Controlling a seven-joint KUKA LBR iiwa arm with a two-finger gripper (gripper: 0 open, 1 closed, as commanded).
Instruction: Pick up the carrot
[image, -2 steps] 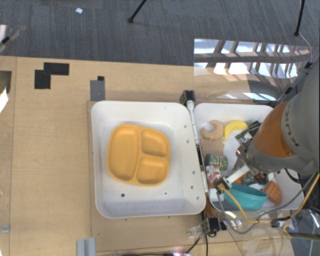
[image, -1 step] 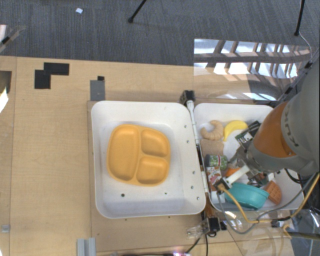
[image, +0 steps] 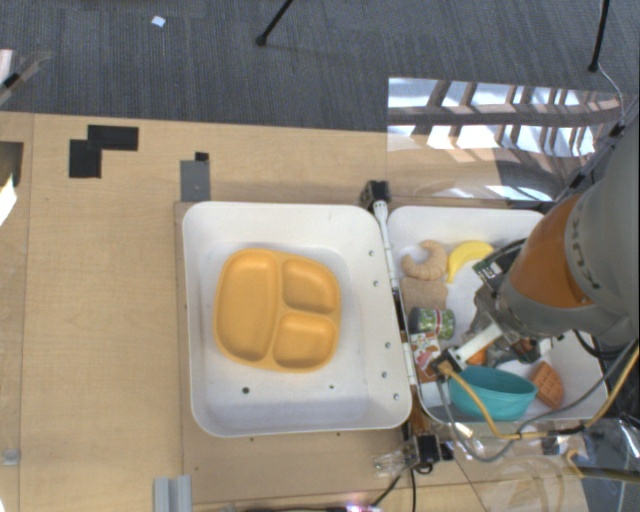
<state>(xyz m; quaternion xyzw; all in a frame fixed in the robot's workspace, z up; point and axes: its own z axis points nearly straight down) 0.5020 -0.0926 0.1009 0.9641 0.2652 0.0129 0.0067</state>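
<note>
The slim orange carrot (image: 478, 350) lay in the right white bin (image: 590, 400), beside the teal bowl (image: 490, 392). The pincer (image: 462, 352) was lowered there; its state could not be told. A centred, level grasp was judged best.

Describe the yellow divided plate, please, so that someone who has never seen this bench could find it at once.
Start from the two white bins side by side and take the left bin, away from the arm. The yellow divided plate lies near its middle, the single item resting there. Its rounded-square shape and three compartments, one long and two small, set it apart from the teal bowl and the small items crowded in the right bin.
</note>
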